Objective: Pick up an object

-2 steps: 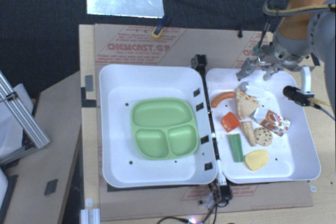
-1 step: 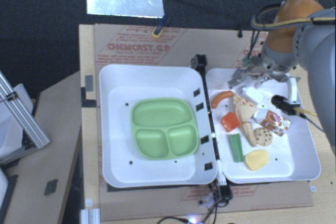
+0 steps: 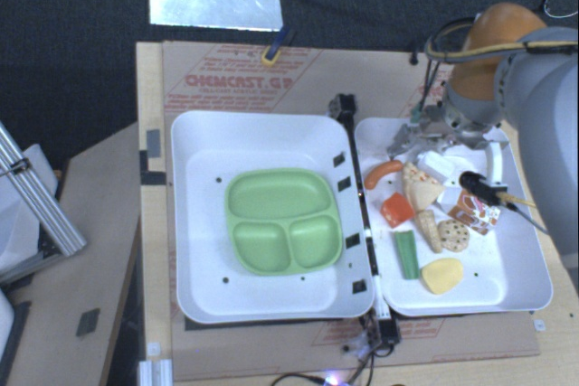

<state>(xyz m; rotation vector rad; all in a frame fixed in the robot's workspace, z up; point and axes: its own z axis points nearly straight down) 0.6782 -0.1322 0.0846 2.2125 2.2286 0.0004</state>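
A cluster of toy foods is seen in the right bin (image 3: 529, 285): an orange sausage (image 3: 382, 173) near the bin's left wall, a pale wedge (image 3: 422, 190) just beside it, a red-orange block (image 3: 396, 210) below, a green stick (image 3: 406, 254) lower still, a yellow lump (image 3: 441, 275) near the front, a cone-shaped piece (image 3: 428, 230) touching a speckled cookie (image 3: 452, 236), and a printed packet (image 3: 474, 212) to the right. A white block (image 3: 441, 165) is lying near the back of the heap. The end effector (image 3: 432, 129) is positioned low over the rear of this bin, just above the white block and sausage; nothing is seen between its parts, and whether it is released or clenched cannot be told. The grey arm (image 3: 534, 95) with its orange band (image 3: 493, 36) is reaching in from the right. The left bin (image 3: 194, 285) is occupied by a green divided plate (image 3: 280, 221). Both bins are carried by the desk (image 3: 226, 72).
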